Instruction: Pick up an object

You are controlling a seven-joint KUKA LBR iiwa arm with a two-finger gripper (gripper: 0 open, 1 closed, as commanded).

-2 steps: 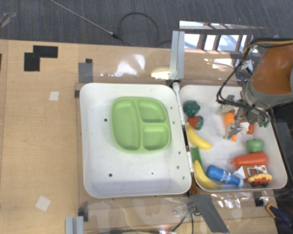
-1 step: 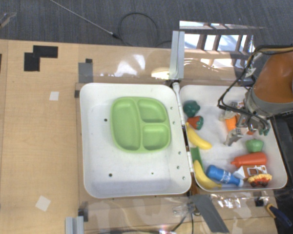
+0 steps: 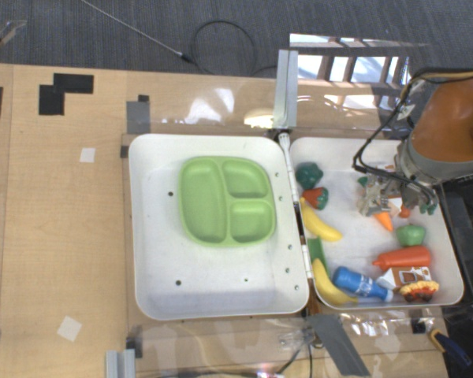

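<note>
Orange carrot-like piece (image 3: pixel 385 220) — small, tapered, blurry — lies just beneath tool (image 3: pixel 384 201).

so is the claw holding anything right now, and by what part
Cannot be told. The claw is down in the right bin over a small orange piece, but nothing shows clearly between its fingers.

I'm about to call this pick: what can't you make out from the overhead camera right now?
- Camera view: gripper blurs into clutter; whether it holds the small orange carrot-like piece is unclear.
- Flat printed toy box: print too small, partly covered by the orange-red plastic carrot.
- Lower yellow plastic banana: the blue plastic bottle overlaps one end.
</note>
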